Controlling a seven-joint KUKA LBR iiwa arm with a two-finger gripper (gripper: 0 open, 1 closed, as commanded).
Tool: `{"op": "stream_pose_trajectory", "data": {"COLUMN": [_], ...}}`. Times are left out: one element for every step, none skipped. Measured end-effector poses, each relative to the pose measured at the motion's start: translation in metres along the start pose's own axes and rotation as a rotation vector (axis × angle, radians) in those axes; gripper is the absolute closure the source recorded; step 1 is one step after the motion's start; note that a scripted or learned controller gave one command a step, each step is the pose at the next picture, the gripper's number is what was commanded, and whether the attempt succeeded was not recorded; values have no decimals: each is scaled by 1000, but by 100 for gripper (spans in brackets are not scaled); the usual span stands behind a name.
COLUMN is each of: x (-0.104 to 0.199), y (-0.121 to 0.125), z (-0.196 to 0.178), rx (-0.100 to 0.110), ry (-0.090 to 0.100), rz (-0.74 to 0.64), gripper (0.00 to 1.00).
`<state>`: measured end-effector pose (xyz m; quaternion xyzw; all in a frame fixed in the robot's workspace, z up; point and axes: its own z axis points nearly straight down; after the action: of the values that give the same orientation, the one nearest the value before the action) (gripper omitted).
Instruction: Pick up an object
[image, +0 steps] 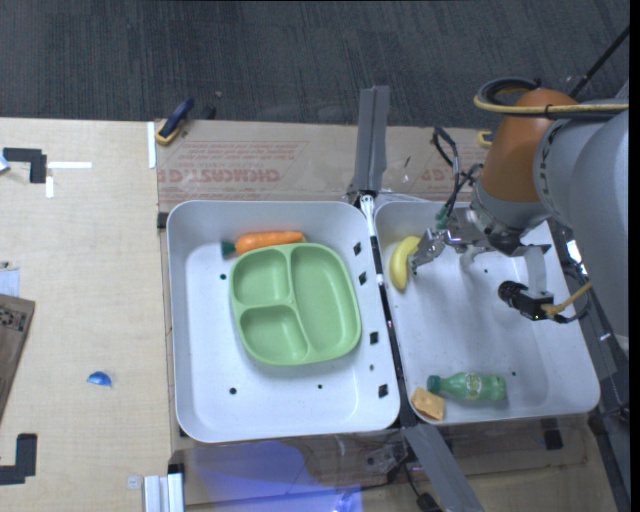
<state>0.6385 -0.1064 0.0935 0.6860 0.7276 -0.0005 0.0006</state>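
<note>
A yellow banana (401, 264) lies at the upper left of the right bin (560, 385), against the divider between the bins. My gripper (424, 251) hangs low just to the banana's right, close to it or touching it. Nothing shows as held. At the front of the right bin a green bottle (470, 386) lies on its side, with a small orange-yellow piece (428, 404) beside it at the front left corner. In the left bin (195, 380) sits a green divided plate (295, 302), and an orange carrot (268, 240) lies just behind it.
The grey arm with its orange band (520, 150) reaches in over the right bin's back right. A black cable with a connector (525, 298) hangs over the right bin's middle. A grey upright post (372, 140) stands behind the divider.
</note>
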Motion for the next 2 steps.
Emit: {"op": "stream_pose_trajectory", "data": {"x": [3, -40], "y": [18, -56], "z": [1, -13], "rx": [10, 1], "ry": [-3, 0], "rz": [-60, -163], "gripper": [0, 0]}}
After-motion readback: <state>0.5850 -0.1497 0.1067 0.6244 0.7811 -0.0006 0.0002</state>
